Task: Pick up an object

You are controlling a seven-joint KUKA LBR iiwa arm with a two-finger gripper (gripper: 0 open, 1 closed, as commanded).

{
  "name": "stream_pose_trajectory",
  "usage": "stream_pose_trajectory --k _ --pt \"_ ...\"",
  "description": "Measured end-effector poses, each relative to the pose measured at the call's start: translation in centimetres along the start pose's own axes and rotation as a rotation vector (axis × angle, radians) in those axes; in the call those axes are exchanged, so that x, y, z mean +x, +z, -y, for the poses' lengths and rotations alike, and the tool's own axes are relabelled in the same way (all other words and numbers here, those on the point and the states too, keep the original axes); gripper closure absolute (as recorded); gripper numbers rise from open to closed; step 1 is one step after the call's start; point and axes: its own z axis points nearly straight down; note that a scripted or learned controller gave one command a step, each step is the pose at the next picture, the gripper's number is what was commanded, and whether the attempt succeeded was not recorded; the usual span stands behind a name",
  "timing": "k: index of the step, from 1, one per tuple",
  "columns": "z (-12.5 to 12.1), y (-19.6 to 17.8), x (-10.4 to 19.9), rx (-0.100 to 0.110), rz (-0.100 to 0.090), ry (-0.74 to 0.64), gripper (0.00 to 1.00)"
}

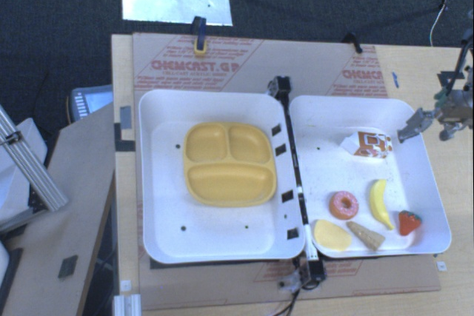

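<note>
- Your gripper (428, 122) hangs at the right bin's (326, 109) 2 o'clock rim; you cannot tell how it is set.
- The banana (381, 203), donut (344, 205) and strawberry (409, 222) lie at the bin's 5 o'clock.
- A yellow tray (228, 163) sits in the left bin (159, 159).

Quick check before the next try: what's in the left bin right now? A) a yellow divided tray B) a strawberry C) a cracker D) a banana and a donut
A: the left bin holds a yellow divided tray, while the banana, donut and strawberry lie in the right bin.
</note>
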Motion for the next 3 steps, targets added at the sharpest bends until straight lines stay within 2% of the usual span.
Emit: stream_pose_trajectory --k 1,2,3 --pt "-0.2 -0.5 0.1 -0.009 0.002 -0.003 0.0" --pt "0.6 5.3 0.0 -0.005 0.0 0.0 0.0" --pt "0.5 11.5 -0.3 -0.004 0.0 0.0 0.0"
